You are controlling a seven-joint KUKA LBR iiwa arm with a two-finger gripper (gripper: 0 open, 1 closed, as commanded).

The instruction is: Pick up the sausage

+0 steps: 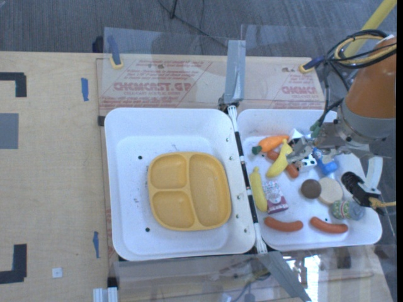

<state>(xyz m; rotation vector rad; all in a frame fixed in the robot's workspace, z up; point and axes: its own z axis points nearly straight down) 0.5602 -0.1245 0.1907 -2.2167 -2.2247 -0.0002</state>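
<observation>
Two red-orange sausages lie along the front of the right bin [371,234]: one [284,225] near the front left and another [328,226] to its right. My gripper [300,148] hangs over the back middle of that bin, above a small yellow banana [279,162] and a black-and-white die [307,162]. It is well behind both sausages and touches neither. I see nothing between its fingers.
The right bin also holds a carrot [271,143], a larger banana [257,189], a red-and-white packet [276,200], a brown disc [310,188], a beige disc [330,190], a blue piece [326,164] and a small jar [343,209]. A yellow divided plate [189,190] sits in the left bin [119,168].
</observation>
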